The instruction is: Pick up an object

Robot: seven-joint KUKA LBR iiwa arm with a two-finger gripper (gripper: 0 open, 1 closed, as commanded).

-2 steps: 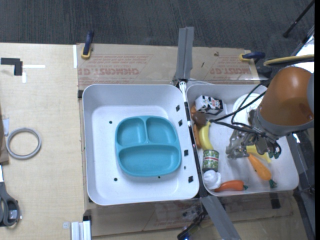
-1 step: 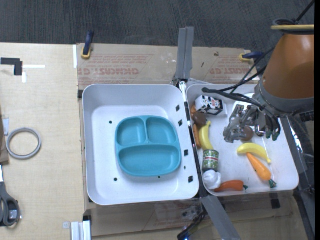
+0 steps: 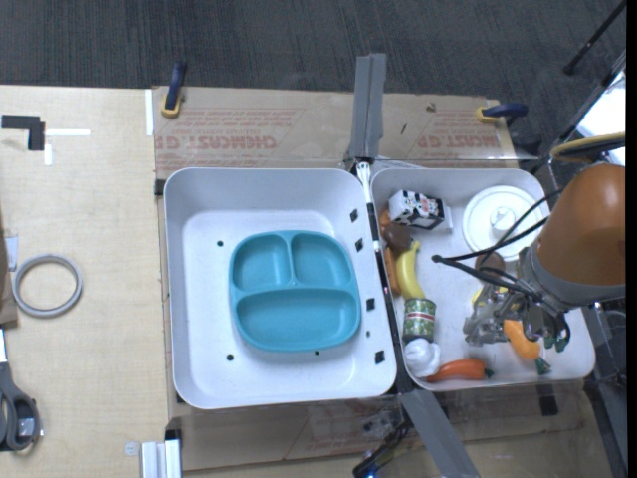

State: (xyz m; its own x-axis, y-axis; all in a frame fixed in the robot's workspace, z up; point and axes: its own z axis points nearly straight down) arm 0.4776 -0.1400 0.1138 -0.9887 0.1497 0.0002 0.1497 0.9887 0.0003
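Observation:
My gripper (image 3: 490, 324) is low in the right bin (image 3: 453, 181), near its front right, under the orange wrist band. Right beside it lies an orange carrot-like piece (image 3: 522, 337), partly hidden by the fingers and cables. A second orange carrot (image 3: 460, 369) lies along the bin's front wall. A banana (image 3: 407, 271), a green-labelled bottle (image 3: 419, 320), a black-and-white toy (image 3: 415, 207) and a white round lid (image 3: 501, 217) also sit in this bin. Nothing shows clearly between the fingers.
The left bin (image 3: 189, 297) holds a teal divided plate (image 3: 296, 290). A grey tape ring (image 3: 45, 285) and scissors (image 3: 18, 416) lie on the bench at the left. Black cables run across the right bin toward the wrist.

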